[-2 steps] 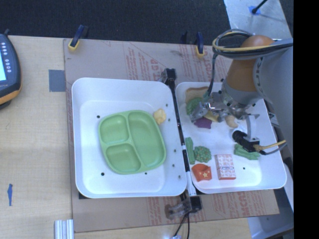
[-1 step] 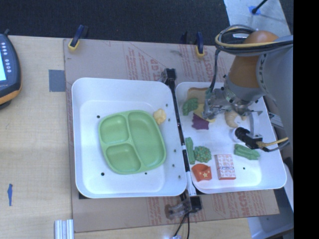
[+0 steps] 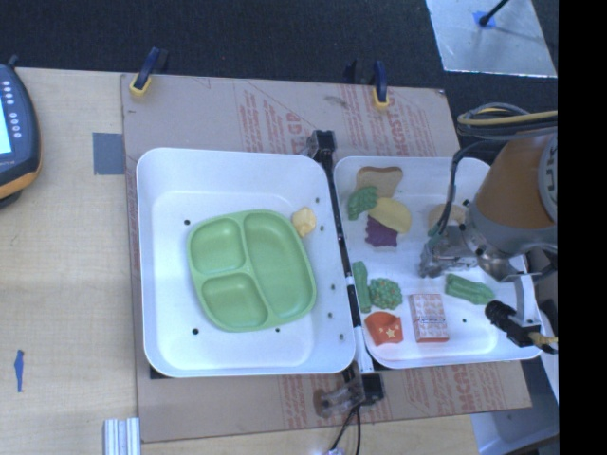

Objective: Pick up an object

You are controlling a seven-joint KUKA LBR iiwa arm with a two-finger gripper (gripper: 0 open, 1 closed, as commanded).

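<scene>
Green divided plate lies in left bin, small yellow piece just beside its upper right corner. Cardboard sheet under bins, clamped by yellow clip. Handheld controller at far left.

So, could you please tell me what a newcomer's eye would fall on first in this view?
Probably the green divided plate, lying alone but for a small yellow piece in the left bin. Next, the grey arm with its orange band reaching in from the right, its pincer low over the right bin, amid scattered toy foods such as the red-and-white box.
</scene>
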